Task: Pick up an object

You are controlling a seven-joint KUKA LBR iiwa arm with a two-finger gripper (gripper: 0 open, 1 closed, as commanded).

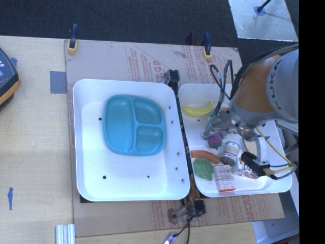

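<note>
The right bin (274, 186) holds several small items. A yellow banana (198, 109) lies at its back left. A purple item (215, 140) sits in the middle. Beside it stands a small round can (231, 149). Nearer the front are an orange stick-shaped item (205, 155), a green item (203, 169) and a red-and-white box (224, 179). My gripper (217, 127) is low in this bin, right over the purple item and just in front of the banana. The arm's wrist hides part of the bin's right side.
The left bin (86, 177) holds a blue divided plate (134, 124). A black bracket (172, 77) sits at the back where the two bins meet. Loose cables (274, 166) hang from the arm over the right bin's front right.
</note>
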